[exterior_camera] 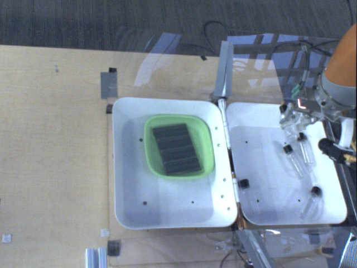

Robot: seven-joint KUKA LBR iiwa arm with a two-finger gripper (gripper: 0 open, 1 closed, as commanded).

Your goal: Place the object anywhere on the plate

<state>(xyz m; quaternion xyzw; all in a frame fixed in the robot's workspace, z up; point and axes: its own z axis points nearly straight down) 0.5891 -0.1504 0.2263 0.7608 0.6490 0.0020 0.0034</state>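
Camera view, single frame.

Worktop (56, 149): pale wood, two white bins side by side.

Left bin (167, 216): a green plate (150, 149) with rounded corners sits in the upper middle, flat on the floor of the bin. The object (177, 148), a dark grey ridged block, lies on the plate. It is roughly centred, turned slightly off the plate's edges and within the rim on all sides.

Right bin (262, 194): the hand (298, 149) is over the upper right part, close to the far right wall. It is pale and partly see-through against the white floor, so I cannot tell how wide it stands. Nothing dark shows in its grip. The hand is well apart from the plate and the object, with the wall between the bins separating them.

Arm (343, 60): it enters from the right edge, orange band at the top right, above the hand.

Black cable (215, 29) loops on the carpet beyond the worktop's far edge.
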